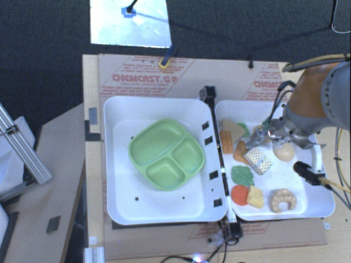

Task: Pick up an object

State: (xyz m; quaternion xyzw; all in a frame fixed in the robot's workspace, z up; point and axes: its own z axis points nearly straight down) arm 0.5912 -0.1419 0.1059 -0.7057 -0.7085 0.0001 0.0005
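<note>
Arm low over the right bin, gripper among the toy food.

You see the gripper [262, 136] down in the right bin [323, 201], reaching in from the right, its tip near the checkered block [258, 160] and the orange wedge [240, 151]; you cannot tell from this angle how it is set or whether it touches either. Just beside the wrist lies a pale round roll [284, 151]. Nearer the front of that bin sit a green leaf piece [242, 175], a red tomato slice [239, 194] touching a yellow cheese piece [255, 197], and a croissant [283, 200]. The left bin [120, 201] holds a green divided plate [166, 153], tilted askew.
</note>
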